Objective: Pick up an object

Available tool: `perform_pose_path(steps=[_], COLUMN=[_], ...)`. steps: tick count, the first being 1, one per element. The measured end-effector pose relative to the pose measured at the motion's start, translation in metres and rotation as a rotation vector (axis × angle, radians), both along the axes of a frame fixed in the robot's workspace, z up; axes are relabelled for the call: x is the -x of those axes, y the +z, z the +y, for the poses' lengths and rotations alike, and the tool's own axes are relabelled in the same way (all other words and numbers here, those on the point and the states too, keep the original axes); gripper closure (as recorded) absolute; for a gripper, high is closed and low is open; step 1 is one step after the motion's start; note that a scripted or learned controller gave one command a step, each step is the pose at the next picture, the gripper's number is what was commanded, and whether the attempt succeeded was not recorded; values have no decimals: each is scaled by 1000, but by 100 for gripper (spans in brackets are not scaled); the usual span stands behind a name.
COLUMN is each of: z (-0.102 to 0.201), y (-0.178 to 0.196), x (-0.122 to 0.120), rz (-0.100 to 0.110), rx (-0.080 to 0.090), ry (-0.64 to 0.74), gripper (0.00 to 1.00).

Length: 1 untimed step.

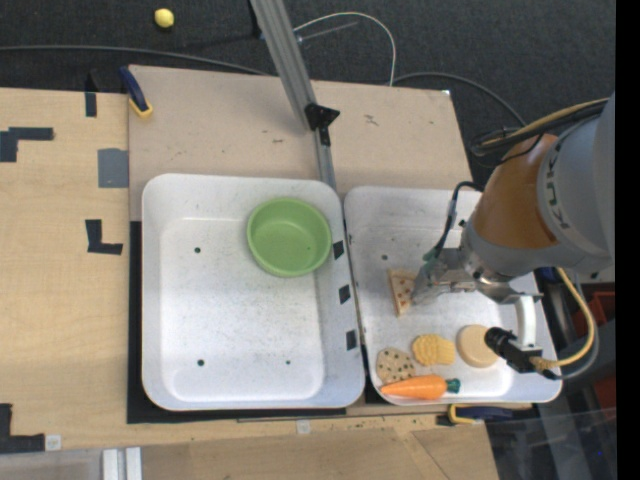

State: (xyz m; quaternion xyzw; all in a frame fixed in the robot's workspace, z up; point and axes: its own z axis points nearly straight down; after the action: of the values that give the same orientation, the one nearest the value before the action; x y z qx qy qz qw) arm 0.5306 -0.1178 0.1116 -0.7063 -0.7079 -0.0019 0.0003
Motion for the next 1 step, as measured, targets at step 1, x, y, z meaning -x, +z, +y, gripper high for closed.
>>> perform_pose_path(steps=[1], z=[2], y=[62], x=[2], rz=[-2], rx=[4], ry=[-1], gripper=[100])
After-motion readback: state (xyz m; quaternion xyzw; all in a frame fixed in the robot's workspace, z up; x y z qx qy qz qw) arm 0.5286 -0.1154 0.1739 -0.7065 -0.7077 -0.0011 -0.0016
